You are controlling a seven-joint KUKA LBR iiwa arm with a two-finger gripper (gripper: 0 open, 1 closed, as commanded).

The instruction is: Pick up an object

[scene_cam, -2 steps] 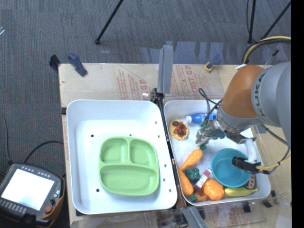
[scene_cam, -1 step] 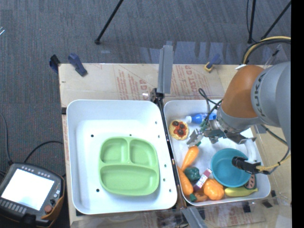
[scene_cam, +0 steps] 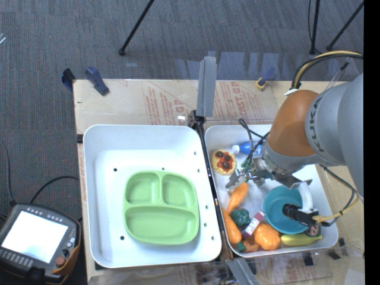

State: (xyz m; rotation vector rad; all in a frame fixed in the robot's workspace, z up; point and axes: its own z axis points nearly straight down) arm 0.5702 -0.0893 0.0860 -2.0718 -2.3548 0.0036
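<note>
My gripper point(scene_cam: 244, 176) hangs low in the right bin point(scene_cam: 328, 215), just above the upper end of an orange carrot point(scene_cam: 237, 196) and right of a small pizza toy point(scene_cam: 224, 162). A blue bottle point(scene_cam: 246, 149) lies behind the gripper, partly hidden by the wrist and cables. A teal bowl point(scene_cam: 284, 211) sits to the gripper's lower right. Along the bin's front lie a second carrot point(scene_cam: 231, 228), a dark green vegetable point(scene_cam: 240, 217), a small red and white pack point(scene_cam: 255, 223), an orange pepper point(scene_cam: 267, 236) and a banana point(scene_cam: 300, 240).
The left bin point(scene_cam: 101, 159) holds a green divided plate point(scene_cam: 161, 207). A grey upright post point(scene_cam: 207, 91) stands behind the gap between the bins. The arm's orange band point(scene_cam: 294, 129) and grey body cover the right bin's back right.
</note>
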